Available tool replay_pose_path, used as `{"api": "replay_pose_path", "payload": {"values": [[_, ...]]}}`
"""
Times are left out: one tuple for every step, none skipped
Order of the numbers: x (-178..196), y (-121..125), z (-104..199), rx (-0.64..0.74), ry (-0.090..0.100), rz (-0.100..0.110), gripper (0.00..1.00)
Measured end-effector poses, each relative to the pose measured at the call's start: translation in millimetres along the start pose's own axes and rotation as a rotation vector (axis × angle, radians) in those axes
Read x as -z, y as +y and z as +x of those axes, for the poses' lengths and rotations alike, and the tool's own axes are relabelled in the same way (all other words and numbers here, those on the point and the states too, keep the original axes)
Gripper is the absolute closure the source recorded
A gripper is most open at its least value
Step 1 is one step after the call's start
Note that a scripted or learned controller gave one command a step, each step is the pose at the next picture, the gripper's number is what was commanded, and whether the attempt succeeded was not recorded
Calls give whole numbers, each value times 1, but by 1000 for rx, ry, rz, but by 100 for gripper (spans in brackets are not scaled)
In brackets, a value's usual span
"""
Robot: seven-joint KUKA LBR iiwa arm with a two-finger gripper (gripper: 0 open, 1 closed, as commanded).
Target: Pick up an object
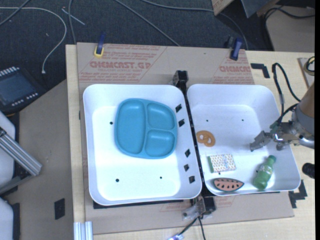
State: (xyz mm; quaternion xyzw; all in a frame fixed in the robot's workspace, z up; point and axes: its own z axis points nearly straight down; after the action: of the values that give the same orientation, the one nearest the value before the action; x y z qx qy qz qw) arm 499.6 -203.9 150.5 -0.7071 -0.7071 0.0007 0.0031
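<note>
The right bin (235,96) holds a brown pretzel (205,138), a small patterned square pad (221,162), a watermelon slice (228,185) at the front rim and a green bottle (264,172) lying near the front right corner. My gripper (265,140) comes in from the right over this bin's right side. It is just above the green bottle in the view and well right of the pretzel. Nothing shows in its grasp. A blue divided plate (146,128) lies in the left bin (100,174).
A black-marked divider (186,134) separates the two bins. Black cables (280,91) loop by the right bin's far right edge. Blue clamps (100,46) hold the cardboard base at the back. White floor shows in the right bin's back half.
</note>
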Motion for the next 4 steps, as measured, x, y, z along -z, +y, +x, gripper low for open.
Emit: {"api": "replay_pose_path", "payload": {"values": [[-43,-3,-1,0,0,0,0],[-67,-3,0,0,0,-1,0],[-55,-2,-1,0,-2,-6,100],[-7,-7,6,1,-5,-9,100]]}}
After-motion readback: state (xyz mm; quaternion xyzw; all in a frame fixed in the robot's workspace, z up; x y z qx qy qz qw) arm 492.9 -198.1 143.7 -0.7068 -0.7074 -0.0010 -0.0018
